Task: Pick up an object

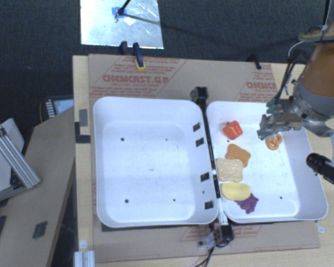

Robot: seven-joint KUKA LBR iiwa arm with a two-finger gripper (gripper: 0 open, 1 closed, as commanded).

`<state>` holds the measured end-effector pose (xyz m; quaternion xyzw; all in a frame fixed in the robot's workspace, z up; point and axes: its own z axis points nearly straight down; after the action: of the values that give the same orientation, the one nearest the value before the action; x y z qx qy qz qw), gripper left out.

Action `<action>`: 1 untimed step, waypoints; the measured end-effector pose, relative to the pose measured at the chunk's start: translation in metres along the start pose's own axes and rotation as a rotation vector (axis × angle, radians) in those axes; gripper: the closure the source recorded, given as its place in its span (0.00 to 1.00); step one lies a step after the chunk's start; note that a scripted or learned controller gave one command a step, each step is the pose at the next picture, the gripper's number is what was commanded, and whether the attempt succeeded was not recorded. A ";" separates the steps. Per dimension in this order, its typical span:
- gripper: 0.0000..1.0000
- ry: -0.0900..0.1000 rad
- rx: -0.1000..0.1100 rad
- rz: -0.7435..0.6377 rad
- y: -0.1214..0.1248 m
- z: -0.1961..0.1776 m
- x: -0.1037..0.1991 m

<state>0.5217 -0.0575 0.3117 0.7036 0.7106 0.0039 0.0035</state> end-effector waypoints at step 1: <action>1.00 0.002 0.001 -0.003 -0.025 -0.069 0.105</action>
<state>0.4948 0.0469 0.3803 0.7025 0.7117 0.0043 0.0022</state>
